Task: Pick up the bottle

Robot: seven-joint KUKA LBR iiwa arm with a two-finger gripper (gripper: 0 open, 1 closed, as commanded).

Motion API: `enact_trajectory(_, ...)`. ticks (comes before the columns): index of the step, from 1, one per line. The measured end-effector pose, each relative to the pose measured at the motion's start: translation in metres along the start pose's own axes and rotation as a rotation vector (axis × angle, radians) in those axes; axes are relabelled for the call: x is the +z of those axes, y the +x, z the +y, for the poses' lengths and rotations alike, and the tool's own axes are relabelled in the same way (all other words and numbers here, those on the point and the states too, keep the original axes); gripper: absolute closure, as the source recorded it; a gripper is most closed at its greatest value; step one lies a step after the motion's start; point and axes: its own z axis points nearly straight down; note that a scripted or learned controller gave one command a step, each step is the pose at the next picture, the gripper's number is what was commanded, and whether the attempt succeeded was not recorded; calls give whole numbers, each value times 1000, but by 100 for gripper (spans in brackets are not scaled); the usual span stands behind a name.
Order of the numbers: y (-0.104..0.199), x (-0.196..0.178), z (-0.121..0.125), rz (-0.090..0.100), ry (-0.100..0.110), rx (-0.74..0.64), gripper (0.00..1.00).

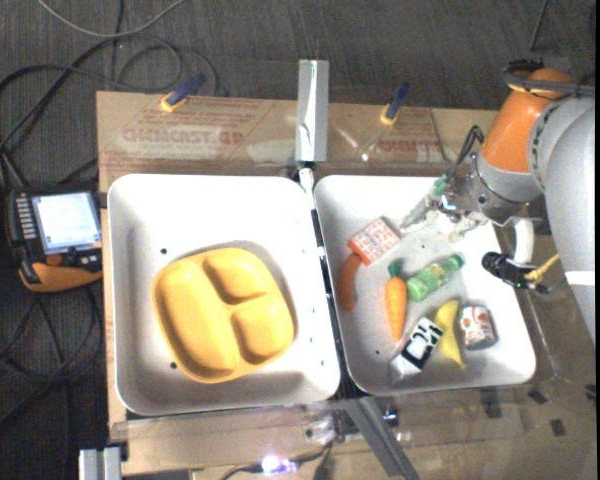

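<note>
Dark carpet and loose cables are surrounding my plywood bench. My gripper is hanging spread open, holding nothing, over the right bin. The green bottle is lying just beside the carrot.

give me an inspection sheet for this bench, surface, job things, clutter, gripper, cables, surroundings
surface: two white bins side by side, left bin and right bin, on a board with two blue clamps.
job's things: green bottle lies on its side in the right bin, beside the carrot; not held.
clutter: right bin also holds a red-checked box, a sausage, a banana, a small can and a black-and-white tube. A yellow divided tray sits in the left bin.
gripper: gripper over the right bin's far corner, up from the bottle; nothing seen held.
cables: several on the floor, far and left.
surroundings: dark carpet; a handheld screen unit left of the bench.
</note>
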Motion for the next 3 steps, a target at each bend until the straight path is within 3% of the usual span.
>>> enact_trajectory(1,-7,-2,-53,-3,-8,-79,0)
enact_trajectory(2,22,1,-63,-16,-5,-124,0)
enact_trajectory(3,23,-10,-62,-12,-7,-123,100)
